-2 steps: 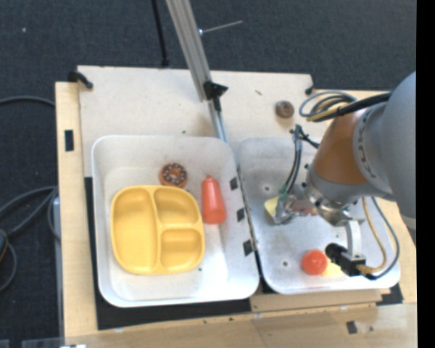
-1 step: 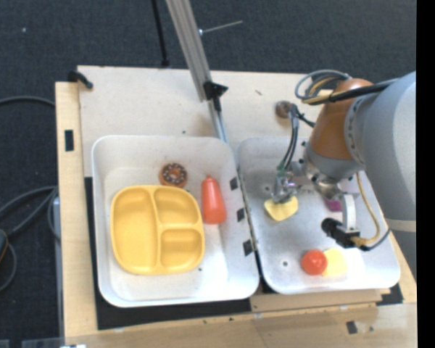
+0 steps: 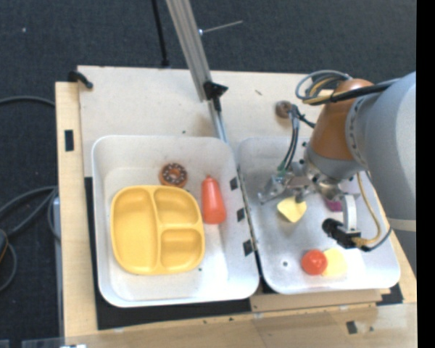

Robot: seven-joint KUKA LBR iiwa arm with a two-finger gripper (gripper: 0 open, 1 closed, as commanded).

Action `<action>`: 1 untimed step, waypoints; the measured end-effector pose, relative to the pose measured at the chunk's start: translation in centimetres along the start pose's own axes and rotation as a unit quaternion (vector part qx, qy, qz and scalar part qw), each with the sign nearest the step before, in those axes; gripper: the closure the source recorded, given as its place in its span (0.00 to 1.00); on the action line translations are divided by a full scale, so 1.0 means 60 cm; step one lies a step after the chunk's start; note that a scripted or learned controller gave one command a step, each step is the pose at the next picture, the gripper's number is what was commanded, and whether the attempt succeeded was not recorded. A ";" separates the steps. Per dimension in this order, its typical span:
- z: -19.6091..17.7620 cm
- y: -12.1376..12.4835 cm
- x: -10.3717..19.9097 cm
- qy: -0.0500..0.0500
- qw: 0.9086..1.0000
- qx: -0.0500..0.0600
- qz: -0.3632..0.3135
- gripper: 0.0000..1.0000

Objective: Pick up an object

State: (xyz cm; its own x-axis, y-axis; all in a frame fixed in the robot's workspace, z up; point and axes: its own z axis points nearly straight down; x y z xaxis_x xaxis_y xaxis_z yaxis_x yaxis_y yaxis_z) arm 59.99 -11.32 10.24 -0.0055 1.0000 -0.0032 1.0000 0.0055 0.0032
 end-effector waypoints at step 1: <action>0.003 -0.132 0.028 0.002 1.000 0.004 0.003 0.00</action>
